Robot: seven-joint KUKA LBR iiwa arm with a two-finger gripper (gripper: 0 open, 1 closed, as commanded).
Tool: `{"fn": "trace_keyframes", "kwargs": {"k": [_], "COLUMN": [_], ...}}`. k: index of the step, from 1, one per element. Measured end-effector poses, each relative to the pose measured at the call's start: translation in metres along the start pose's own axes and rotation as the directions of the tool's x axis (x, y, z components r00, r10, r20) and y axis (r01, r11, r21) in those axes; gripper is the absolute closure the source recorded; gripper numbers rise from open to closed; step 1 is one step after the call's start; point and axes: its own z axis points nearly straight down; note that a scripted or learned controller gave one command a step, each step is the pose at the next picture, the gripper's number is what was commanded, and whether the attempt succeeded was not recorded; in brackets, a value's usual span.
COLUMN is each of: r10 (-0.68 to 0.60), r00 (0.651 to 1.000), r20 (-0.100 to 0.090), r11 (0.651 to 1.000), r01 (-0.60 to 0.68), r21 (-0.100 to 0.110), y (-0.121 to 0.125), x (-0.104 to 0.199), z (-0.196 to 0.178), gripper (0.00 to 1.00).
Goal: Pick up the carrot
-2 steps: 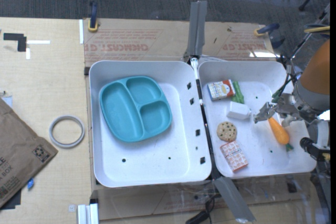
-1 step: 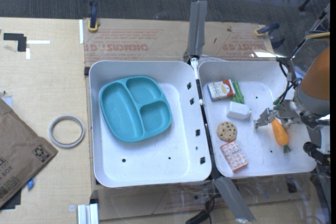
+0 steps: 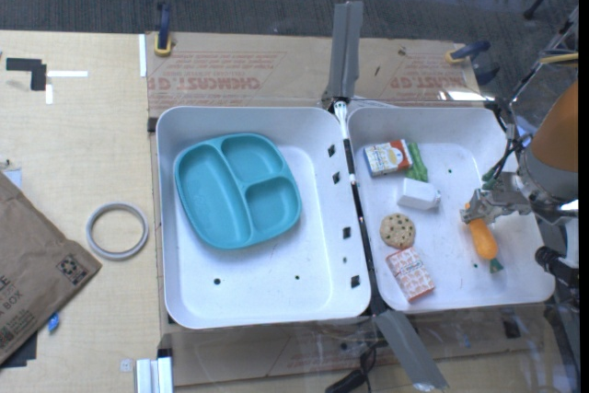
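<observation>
Carrot (image 3: 484,239) lying just right of cookie (image 3: 398,230), gripper (image 3: 476,209) touching its upper end; finger spread impossible to tell. Best straddled across the middle, then closed.

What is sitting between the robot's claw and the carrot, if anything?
Nothing visible. The gripper hangs right over the upper end of the carrot in the right bin; the cookie and the white block lie off to the side.
</observation>
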Motion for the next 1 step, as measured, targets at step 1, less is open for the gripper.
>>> {"fn": "trace_keyframes", "kwargs": {"k": [1], "r10": [0.147], "r00": [0.989], "r20": [0.003], "r11": [0.989], "r01": [-0.147], "r21": [-0.001], "y": [0.0090], "x": [0.0643], "z": [-0.0881], "gripper": [1.00]}}
